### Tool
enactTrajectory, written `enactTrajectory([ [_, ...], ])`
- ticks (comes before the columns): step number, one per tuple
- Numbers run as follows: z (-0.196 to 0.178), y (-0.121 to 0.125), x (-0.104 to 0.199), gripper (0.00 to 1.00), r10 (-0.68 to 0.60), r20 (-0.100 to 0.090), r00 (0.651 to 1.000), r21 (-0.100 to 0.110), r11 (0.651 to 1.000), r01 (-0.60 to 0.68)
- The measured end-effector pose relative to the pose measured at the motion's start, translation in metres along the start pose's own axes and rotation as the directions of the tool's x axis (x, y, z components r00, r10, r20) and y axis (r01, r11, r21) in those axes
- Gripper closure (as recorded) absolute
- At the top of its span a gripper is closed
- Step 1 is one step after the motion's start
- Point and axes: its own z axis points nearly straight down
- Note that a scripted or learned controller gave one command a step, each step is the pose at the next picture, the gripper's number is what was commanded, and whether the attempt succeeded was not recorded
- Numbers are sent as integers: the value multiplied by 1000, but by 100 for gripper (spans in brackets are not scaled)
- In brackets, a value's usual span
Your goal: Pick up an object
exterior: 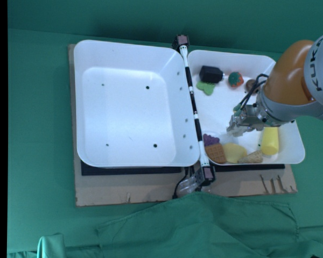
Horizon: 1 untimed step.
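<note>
Hovering pincer (238, 126) low in right bin (290, 153), above yellow piece (234, 152); finger opening indiscernible; yellow cylinder (269, 141) just beside.

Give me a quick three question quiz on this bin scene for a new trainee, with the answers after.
1. True or false: the pincer is over the right bin.
2. Which lies nearest the black block? A) yellow cylinder B) green piece C) waffle
3. What colour is the band above the arm's wrist?

Key: 1 true; 2 B; 3 orange.
</note>
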Motion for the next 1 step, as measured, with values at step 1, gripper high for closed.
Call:
enactTrajectory([
  [1, -48, 83, 15, 100, -10, -5, 1000, 15, 1000, 10],
])
